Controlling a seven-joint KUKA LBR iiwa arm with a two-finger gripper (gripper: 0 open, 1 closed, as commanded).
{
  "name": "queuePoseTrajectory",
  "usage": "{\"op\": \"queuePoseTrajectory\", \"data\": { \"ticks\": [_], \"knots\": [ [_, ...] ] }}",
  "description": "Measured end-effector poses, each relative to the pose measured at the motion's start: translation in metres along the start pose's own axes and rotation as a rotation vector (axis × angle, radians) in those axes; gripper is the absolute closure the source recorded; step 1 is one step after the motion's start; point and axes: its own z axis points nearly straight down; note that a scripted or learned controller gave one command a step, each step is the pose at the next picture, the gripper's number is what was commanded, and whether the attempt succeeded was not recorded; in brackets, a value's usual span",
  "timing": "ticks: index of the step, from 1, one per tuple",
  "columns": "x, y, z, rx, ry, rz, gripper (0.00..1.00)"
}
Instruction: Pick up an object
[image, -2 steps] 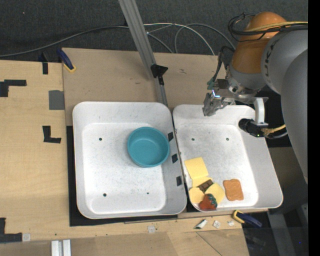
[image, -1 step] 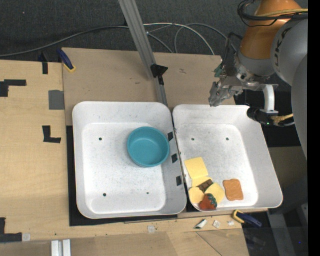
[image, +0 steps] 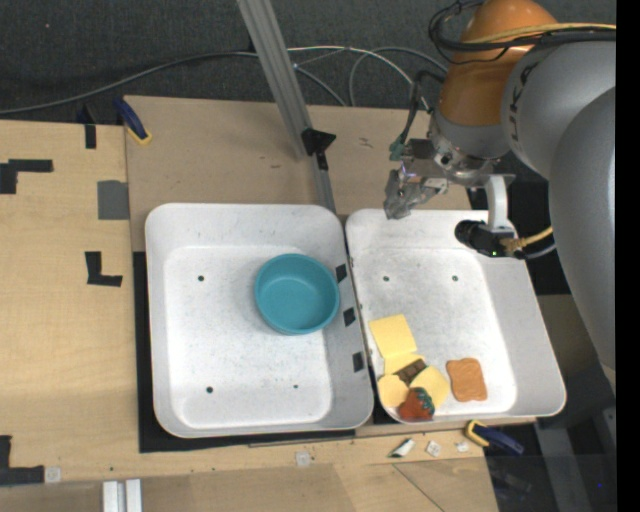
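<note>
Right now my gripper (image: 401, 203) hangs over the far rim of the right bin (image: 520, 300); I cannot tell its state from this angle. Nothing is held. Pickable items sit clustered at the near end of that bin: a yellow block (image: 392, 334), an orange piece (image: 466, 379), and a small pile (image: 416, 392) of yellow, dark and red bits. A blue bowl (image: 295, 292) sits alone in the left bin (image: 180, 300). All are well apart from my tool, toward the camera. Best bet, I think: go for the yellow block, since it lies flat and fairly clear, come straight down centred on it, and avoid the crowded pile.
</note>
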Motion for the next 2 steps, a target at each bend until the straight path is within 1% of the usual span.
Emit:
{"op": "queuePoseTrajectory", "data": {
  "ticks": [1,2],
  "knots": [
    [0.053,0.004,0.011,0.001,0.000,-0.001,1.00],
    [0.114,0.007,0.014,-0.001,0.001,-0.002,1.00]
  ]
}}
